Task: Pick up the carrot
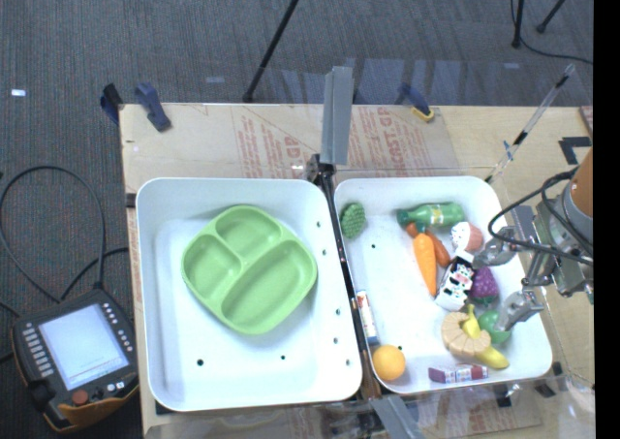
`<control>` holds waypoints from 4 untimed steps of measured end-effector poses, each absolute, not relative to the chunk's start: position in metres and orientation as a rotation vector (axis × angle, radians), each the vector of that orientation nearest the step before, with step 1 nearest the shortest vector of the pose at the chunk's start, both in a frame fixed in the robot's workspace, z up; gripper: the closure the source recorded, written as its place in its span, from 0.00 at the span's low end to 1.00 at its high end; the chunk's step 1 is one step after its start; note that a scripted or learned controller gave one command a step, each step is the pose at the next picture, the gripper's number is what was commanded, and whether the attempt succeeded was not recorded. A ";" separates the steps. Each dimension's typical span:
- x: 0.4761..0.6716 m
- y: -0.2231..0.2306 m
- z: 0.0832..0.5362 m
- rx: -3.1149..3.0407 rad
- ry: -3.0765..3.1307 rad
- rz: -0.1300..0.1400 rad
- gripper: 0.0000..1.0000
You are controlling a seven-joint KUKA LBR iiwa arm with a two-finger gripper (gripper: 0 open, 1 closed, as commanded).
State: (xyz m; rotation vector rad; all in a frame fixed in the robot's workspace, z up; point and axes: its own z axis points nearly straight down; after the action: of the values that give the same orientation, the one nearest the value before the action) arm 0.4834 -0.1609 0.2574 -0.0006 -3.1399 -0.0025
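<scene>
**Hovering at the right bin's edge, carrot untouched**

Looking down on the bench, I see 2 white bins side by side. The left bin (160,234) holds a green divided plate (250,267) with 3 compartments, sitting a little tilted toward the bin's middle.

The right bin (387,277) is the crowded one. The carrot (425,264) lies near its centre, orange, its narrow end pointing toward the front of the bin. A green bottle (433,215) lies just behind it, and a small black-and-white carton (455,283) sits just to its right, touching or nearly so. A purple bunch of grapes (481,284) is beside that carton. Further forward there is a banana (481,344) resting on a round tan slice, and an orange (388,362) near the front left corner. A green round brush-like piece (353,220) sits at the bin's back left.

The gripper (515,277) comes in from the right, over the right side of that bin, well apart from the carrot. Its 2 metal fingers (498,253) are spread apart with nothing between them.

A teach pendant (73,350) lies on the floor to the left.
</scene>
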 end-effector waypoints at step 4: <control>0.576 -0.128 0.088 1.123 -2.936 -0.003 0.00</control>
State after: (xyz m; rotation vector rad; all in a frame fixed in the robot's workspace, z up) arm 0.5759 -0.1276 0.0876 1.1228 -2.9359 -0.0029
